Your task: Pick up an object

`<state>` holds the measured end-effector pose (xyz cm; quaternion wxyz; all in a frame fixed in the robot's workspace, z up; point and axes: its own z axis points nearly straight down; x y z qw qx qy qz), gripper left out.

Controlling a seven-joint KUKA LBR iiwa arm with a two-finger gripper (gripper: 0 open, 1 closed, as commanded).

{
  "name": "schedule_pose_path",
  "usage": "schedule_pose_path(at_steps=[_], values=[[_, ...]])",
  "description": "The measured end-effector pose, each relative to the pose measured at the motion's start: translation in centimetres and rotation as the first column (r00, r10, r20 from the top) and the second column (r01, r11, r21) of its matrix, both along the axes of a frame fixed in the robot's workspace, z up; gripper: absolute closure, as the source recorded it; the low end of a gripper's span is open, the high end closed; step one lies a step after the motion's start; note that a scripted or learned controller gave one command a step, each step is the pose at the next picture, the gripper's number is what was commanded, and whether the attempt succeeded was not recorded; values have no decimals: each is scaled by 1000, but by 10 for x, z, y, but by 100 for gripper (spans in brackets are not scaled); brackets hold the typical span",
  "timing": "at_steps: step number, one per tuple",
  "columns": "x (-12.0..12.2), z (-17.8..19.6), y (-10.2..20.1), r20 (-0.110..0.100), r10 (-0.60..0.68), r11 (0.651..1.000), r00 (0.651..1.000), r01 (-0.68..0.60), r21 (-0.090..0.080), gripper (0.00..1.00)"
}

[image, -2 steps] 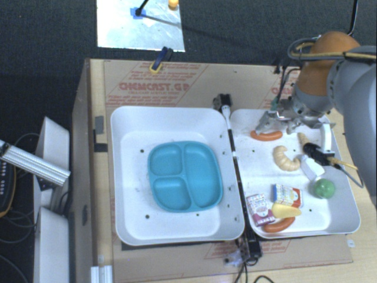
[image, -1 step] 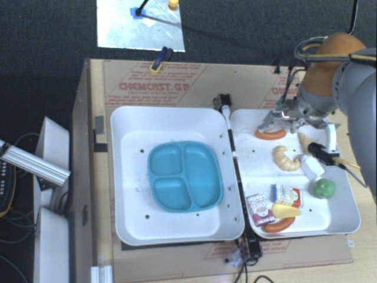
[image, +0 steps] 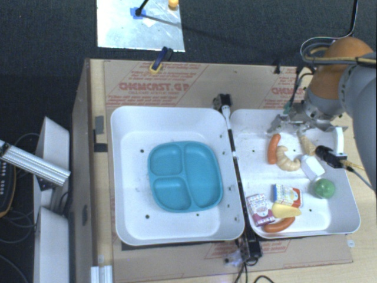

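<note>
Cardboard-covered surface (image: 177, 81). Pincer (image: 283, 122) at far side of right bin (image: 353, 217), near orange sausage (image: 272, 149); its opening can't be told. Centre over sausage, clear of croissant (image: 288, 160), descend straight.

The arm (image: 359, 93) is smooth grey with rounded links. Above the pincer (image: 290, 121) sits a domed orange band (image: 341, 52), and a thin black cable (image: 356, 5) runs up from it. The pincer itself is angular, bare silver metal, joined to a grey wrist.
</note>
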<state>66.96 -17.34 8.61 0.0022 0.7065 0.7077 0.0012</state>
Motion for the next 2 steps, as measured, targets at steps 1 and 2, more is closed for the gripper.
schedule_pose_path(at_steps=[1,2], values=[[-11,-1,49,-3,3,1000,1000,-3,2,0],[-10,10,49,0,4,1000,1000,-4,1,100]])
